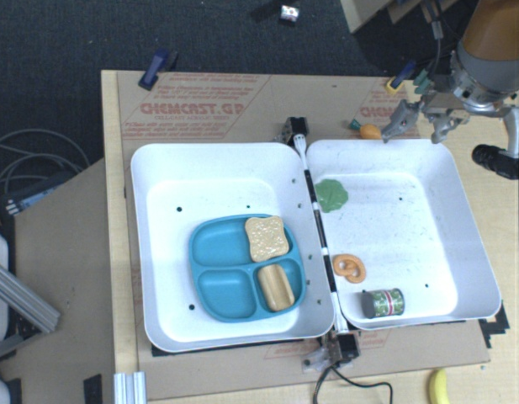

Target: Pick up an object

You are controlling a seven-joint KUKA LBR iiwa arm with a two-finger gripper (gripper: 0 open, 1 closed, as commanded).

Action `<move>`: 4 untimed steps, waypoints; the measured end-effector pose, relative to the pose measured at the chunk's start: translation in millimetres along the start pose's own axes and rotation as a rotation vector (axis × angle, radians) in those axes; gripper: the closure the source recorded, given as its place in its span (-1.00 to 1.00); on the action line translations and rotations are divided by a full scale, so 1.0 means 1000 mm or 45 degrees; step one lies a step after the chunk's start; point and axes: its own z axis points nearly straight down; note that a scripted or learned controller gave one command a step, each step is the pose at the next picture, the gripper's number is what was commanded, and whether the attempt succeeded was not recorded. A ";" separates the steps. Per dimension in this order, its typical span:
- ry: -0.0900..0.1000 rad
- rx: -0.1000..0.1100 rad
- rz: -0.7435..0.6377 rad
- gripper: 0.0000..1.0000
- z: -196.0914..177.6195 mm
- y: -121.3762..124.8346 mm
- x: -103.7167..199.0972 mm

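On the left, the left white bin [158, 225] sat on the worktop [116, 183] and held a blue divided plate [215, 289]. A pale, speckled slice of bread [267, 237] lay in the plate's upper right compartment, and a tan, loaf-shaped piece [276, 286] lay in the lower right compartment just below it. The plate's other two sections showed bare blue.

A black clip [296, 128] sat at the far end of the seam where the two bins met. Just right of that seam, in the right white bin [461, 217], a flat green leaf-like piece [330, 195] lay near the upper left corner. Farther toward the near edge, an orange pretzel-shaped piece [349, 267] lay close to the seam, and a small can with a green label [383, 302] lay on its side just beside it, near the bin's front wall.

Beyond the right bin's far rim, a small orange object [370, 130] rested on the worktop. The claw [419, 124] hung just above that far rim, at the bin's upper right, with its two fingers spread apart and nothing between them, well apart from the objects in the bin.
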 end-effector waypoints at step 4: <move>0.000 0.003 0.002 -1.00 0.168 -0.042 0.000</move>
